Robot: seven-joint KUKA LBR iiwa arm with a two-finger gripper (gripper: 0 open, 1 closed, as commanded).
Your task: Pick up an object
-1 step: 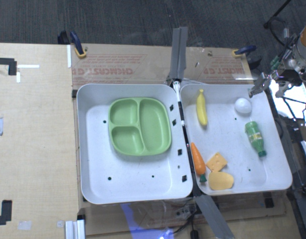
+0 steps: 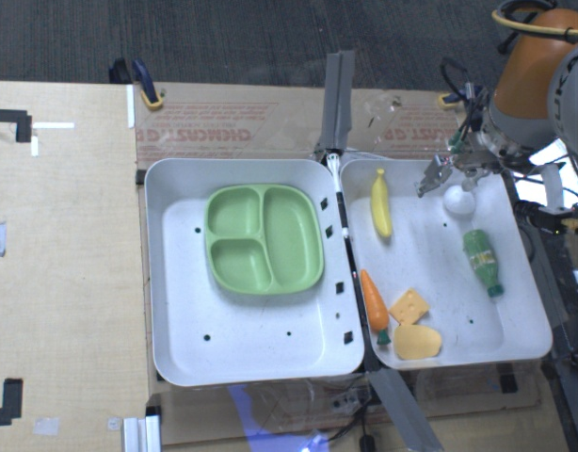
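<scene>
My gripper [image 2: 448,179] hangs over the far end of the right bin [image 2: 524,347], and it looks open. Just below its right finger lies a small white ball [image 2: 458,201]; I see nothing held between the fingers. Further objects in this bin are a yellow banana [image 2: 380,205] on the left side, a green bottle [image 2: 481,261] to the right, an orange carrot [image 2: 373,301] along the left wall, a yellow cheese wedge [image 2: 409,306] and a pale yellow rounded piece [image 2: 418,341] near the front.
A green divided plate [image 2: 264,239] lies in the left bin [image 2: 176,347]. A grey divider bar [image 2: 338,102] rises behind the seam between the bins. The arm's orange band [image 2: 538,59] stands at the top right. Cables run down the right side.
</scene>
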